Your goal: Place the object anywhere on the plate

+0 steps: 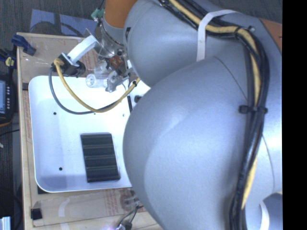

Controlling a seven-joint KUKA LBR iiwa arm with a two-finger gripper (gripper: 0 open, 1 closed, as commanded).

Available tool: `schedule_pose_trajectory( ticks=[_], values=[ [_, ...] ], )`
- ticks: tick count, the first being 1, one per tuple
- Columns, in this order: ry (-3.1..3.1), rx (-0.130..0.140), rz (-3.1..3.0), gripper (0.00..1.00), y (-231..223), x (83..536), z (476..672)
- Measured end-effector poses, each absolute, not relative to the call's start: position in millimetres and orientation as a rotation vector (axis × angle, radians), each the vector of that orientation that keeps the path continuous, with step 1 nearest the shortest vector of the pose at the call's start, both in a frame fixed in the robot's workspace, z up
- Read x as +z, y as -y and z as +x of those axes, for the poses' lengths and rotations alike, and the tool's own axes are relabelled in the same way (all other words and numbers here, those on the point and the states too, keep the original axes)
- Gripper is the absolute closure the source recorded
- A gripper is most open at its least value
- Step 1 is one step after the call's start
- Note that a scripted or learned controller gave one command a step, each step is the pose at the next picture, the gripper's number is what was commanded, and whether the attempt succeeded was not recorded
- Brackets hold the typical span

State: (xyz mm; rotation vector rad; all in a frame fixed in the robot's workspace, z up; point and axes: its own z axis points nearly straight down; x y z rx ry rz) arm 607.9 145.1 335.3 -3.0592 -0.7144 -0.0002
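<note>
The gripper [103,80] hangs over the white bin [48,128]; whether it grips anything, I cannot tell. Below it lies a dark ribbed block [100,157].

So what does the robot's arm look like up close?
The arm is big, round and smooth grey, with an orange band near the wrist. Black and yellow cables run along it, tied with a white strap. The end effector is small and metal.
</note>
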Motion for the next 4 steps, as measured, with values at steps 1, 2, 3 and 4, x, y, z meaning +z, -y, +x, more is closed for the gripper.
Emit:
schedule_pose_trajectory(
  ticks=[1, 2, 3, 4],
  values=[
    [0.839, -0.001, -3.024, 1.0, -106, 442, 573.9],
    [0.323, 0.009, -3.126, 1.0, -150, 260, 499.9],
    [0.571, -0.002, -3.089, 1.0, -218, 322, 476.8],
    [1.232, 0.007, -2.888, 1.0, -210, 440, 563.7]
  ],
)
